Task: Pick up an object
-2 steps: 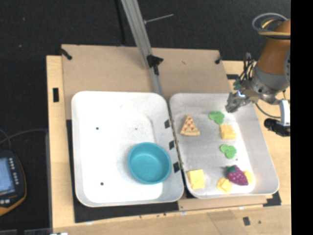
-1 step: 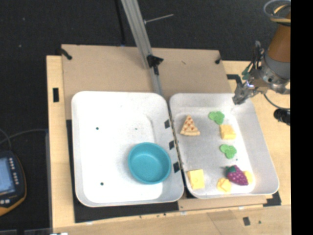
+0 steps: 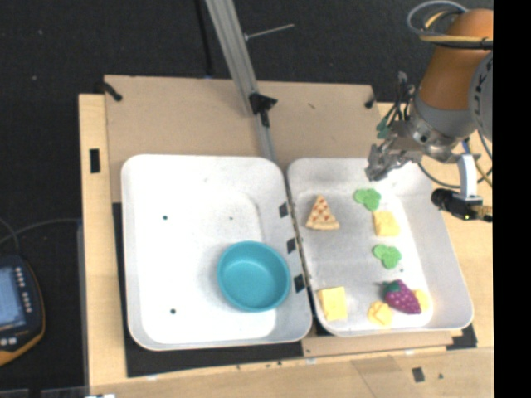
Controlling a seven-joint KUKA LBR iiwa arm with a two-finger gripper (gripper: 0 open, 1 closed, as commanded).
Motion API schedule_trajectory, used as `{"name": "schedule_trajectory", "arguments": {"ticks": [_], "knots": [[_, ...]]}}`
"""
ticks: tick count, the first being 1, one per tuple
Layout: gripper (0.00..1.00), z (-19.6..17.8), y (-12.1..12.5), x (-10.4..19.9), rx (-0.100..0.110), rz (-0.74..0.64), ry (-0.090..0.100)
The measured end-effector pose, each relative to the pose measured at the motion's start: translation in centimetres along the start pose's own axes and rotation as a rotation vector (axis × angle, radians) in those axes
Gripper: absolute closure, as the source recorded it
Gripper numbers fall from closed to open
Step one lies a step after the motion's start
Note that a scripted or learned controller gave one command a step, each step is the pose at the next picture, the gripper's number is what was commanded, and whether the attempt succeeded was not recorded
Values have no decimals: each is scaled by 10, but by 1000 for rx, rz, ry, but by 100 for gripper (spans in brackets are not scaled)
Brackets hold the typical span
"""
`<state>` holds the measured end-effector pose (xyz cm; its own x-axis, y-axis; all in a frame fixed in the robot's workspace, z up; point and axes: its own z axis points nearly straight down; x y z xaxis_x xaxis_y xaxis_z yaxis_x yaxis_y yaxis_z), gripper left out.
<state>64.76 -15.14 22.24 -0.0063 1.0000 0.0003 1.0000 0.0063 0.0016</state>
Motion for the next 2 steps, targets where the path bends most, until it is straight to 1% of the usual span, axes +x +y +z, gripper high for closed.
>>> {"name": "schedule_trajectory", "arguments": {"ticks": [1, 2], "knots": [[100, 4, 4, 58, 1, 0, 1], [100, 9, 1, 108, 2, 0, 1]]}}
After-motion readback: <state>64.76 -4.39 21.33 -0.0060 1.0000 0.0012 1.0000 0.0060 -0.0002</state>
